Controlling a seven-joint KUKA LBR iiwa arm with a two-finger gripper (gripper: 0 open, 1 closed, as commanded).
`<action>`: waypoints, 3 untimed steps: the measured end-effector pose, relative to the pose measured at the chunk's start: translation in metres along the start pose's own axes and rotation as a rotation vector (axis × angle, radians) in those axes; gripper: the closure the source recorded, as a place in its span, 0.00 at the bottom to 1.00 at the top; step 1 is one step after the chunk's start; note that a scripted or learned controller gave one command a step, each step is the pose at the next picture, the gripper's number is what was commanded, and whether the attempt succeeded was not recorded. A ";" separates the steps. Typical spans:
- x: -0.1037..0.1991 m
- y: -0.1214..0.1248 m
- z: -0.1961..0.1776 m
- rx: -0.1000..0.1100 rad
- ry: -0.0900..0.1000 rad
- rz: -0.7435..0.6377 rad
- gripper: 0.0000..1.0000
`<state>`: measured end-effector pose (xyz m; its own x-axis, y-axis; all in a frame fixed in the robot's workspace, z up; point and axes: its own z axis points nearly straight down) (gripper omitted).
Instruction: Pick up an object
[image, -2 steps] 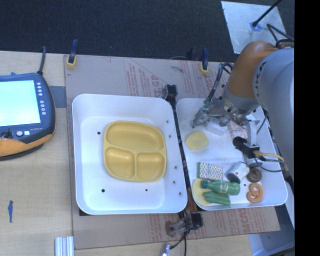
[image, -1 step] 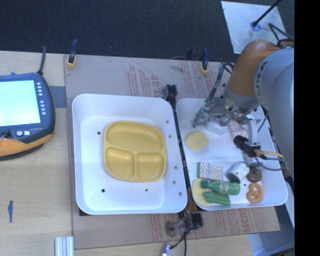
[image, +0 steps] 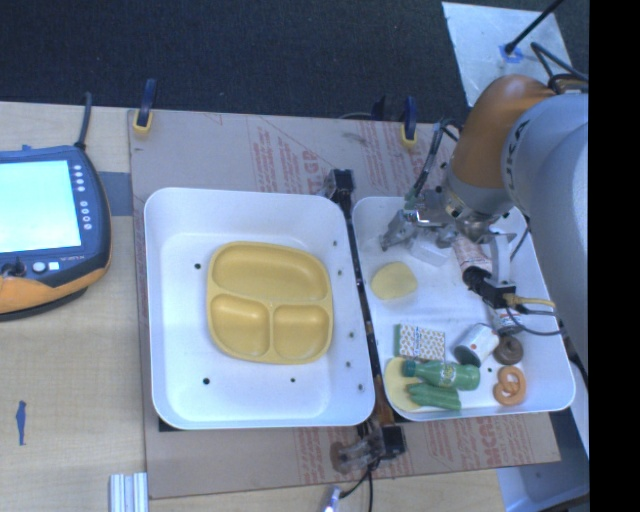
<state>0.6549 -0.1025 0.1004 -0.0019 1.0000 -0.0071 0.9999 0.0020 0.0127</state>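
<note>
my jaws (image: 418, 222) hang over the upper part of the right bin (image: 556, 400), in the upper right of the frame, and i cannot tell if they are open or closed. nothing is visible between them. just below them, on the bin floor, lies a pale yellow round disc (image: 395, 281). lower in the same bin there is a small checkered card (image: 421, 342), a green bottle (image: 444, 374) lying on its side, and a green pickle (image: 433, 396) touching a yellow plate (image: 396, 393). to the right of these are a small can (image: 473, 345), a brown round piece (image: 509, 350) and a pretzel (image: 510, 385). the left bin (image: 170, 300) in the middle of the frame holds a yellow divided tray (image: 268, 300). a tablet (image: 45, 225) rests on the desk (image: 70, 400) at the left edge.
</note>
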 end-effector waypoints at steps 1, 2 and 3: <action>0.006 -0.024 -0.002 -0.004 0.000 -0.002 0.00; 0.002 0.005 0.000 0.004 0.003 -0.001 0.00; 0.000 0.007 -0.012 -0.001 -0.002 -0.005 1.00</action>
<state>0.6615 -0.1021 0.1124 -0.0065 0.9999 -0.0090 0.9999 0.0066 0.0135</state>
